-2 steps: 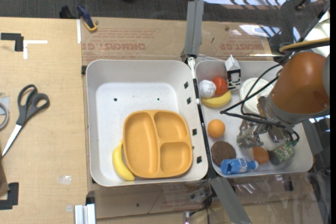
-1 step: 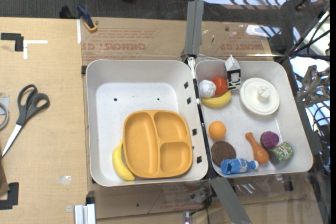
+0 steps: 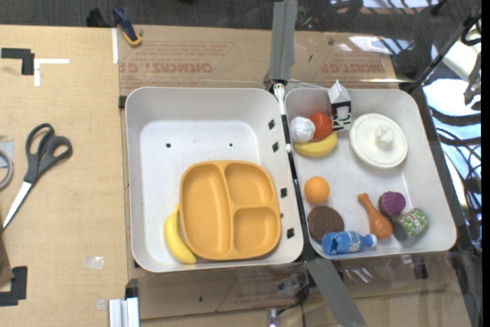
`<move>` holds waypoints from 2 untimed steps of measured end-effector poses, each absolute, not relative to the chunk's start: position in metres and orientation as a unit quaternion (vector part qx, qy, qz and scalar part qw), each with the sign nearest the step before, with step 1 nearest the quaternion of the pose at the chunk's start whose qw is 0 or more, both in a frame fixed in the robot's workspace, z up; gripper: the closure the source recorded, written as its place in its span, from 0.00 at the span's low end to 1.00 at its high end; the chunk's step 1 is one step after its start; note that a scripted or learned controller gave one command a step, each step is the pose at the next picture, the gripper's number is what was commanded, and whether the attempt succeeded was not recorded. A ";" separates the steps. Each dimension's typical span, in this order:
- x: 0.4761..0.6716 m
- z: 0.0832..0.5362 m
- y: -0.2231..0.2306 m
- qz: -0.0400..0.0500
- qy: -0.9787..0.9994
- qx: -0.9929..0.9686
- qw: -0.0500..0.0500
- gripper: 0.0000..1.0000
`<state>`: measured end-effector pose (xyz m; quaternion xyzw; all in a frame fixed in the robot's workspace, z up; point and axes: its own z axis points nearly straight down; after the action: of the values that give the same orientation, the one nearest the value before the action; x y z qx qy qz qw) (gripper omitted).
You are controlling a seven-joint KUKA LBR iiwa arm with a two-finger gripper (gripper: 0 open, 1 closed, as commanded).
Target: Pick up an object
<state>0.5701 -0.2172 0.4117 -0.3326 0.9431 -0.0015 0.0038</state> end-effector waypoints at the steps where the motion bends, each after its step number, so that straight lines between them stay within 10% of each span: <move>1: 0.534 0.213 -0.127 0.000 0.931 -0.365 0.001 1.00; 2: 0.534 0.213 -0.127 0.000 0.931 -0.364 0.001 0.00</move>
<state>0.5342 -0.1272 0.2126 -0.3644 0.9312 0.0002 0.0015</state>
